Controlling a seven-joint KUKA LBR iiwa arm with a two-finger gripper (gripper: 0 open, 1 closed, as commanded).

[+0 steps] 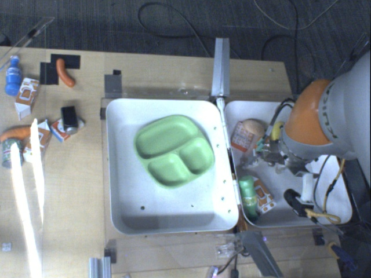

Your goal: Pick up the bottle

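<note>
Nothing's picked yet as far as you can see: the green bottle (248, 191) lies in the right bin (342, 213), against that bin's left wall, near its front-left corner, with a small orange-and-white carton (265, 197) touching its right side. The hand (268, 151) sits low over the same bin, roughly mid-bin toward the left wall, under the orange band of the arm (324, 117). You can't tell whether the hand is wide or narrow; the wrist and cables cover that part, and nothing is visibly held. The bottle is just beside the hand, toward the bin's front edge and slightly closer to the left wall, apart from it rather than touching. A round tan packaged item (248, 133) lies near the bin's back-left corner, on the other side of the hand from the bottle. The left bin (122, 213) holds a green divided tray (174, 149), not relevant to you. My read: approach is partly done, grasp and lift are all still to do. Expect a short shift toward the front-left corner, then descent. Risks, as a judgement: the bin wall crowds one side of the bottle and the carton the other, so there's little room and the carton could get grabbed along with it.
</note>
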